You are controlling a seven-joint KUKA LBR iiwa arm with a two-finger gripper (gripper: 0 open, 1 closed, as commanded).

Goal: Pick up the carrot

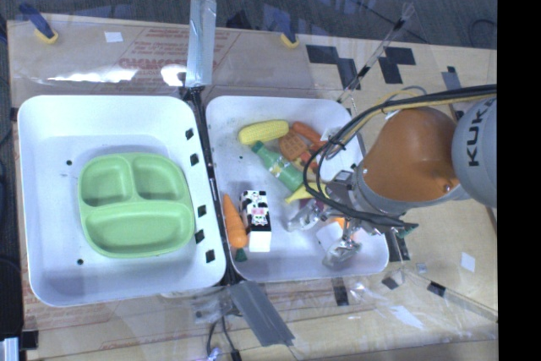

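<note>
The carrot [234, 221] is orange with a green stem end and lies lengthwise along the left wall of the right bin [221, 118]. Right beside it stands a cow-patterned milk carton [256, 221]. My gripper [323, 234] hangs low over the front right part of the same bin, well to the right of the carrot and past the carton. Its metal fingers [303, 221] stand apart, and I see nothing held between them. The grey wrist with the orange band [410, 156] hides the bin's right side.
A corn cob [263, 131], an orange waffle-like toy [296, 144], a green bottle [281, 166] and a yellow piece [299, 195] fill the back of the right bin. The left bin [34, 182] holds a green divided plate [133, 204]. Black cables loop near the wrist.
</note>
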